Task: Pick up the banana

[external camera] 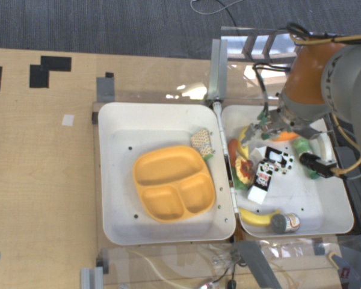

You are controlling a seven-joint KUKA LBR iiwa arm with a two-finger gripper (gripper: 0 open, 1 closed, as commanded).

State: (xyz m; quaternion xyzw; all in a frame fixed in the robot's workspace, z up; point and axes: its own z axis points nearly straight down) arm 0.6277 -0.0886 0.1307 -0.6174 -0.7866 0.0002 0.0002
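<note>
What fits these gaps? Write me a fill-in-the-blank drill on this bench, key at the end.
1. The orange divided tray lies in the ____ bin.
2. The banana lies along the right bin's ____ edge.
3. The can on its side lies at the banana's ____ end.
4. The gripper hovers over the ____ bin.

Missing words: left; front; right; right

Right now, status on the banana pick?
Claw low over right bin's far end, grip unclear. Banana untouched at near edge, apart from claw. Small can touching banana's right end.
</note>
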